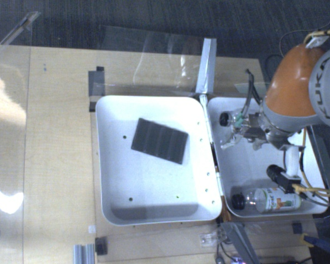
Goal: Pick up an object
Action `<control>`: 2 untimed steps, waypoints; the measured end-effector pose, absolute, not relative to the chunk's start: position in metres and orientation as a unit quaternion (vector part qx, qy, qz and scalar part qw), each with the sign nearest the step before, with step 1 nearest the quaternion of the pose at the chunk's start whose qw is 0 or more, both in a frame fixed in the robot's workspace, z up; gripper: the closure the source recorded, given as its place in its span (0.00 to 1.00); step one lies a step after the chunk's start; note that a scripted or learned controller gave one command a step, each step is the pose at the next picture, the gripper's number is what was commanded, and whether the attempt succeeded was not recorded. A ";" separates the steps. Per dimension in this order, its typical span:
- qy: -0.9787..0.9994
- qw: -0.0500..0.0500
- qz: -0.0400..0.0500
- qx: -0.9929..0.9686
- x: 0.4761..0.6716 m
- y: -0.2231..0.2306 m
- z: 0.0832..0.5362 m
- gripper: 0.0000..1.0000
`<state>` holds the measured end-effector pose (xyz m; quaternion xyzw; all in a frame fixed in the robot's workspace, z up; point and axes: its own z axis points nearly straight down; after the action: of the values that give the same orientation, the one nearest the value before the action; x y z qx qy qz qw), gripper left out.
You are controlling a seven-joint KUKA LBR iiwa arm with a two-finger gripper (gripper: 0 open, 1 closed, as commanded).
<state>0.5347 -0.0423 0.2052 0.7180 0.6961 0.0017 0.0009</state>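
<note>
Bottle (267,199) beside black pad (159,141)

I had the arm (297,87) reaching in from the right, orange band uppermost, its gripper (237,132) pointing left at the scene's right side.

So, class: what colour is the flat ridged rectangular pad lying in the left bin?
Dark grey, almost black: the flat ridged rectangular pad, seen in the camera view.

Matt ribbed black pad (159,141); clear glossy plastic bottle (267,199); pale wooden bench (49,164).
</note>
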 end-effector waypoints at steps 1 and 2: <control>0.688 0.002 0.001 0.726 0.556 -0.123 0.178 0.00; 0.694 0.002 0.002 0.720 0.539 -0.174 0.167 0.00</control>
<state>0.5394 -0.1735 0.1669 0.7195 0.6945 0.0016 0.0022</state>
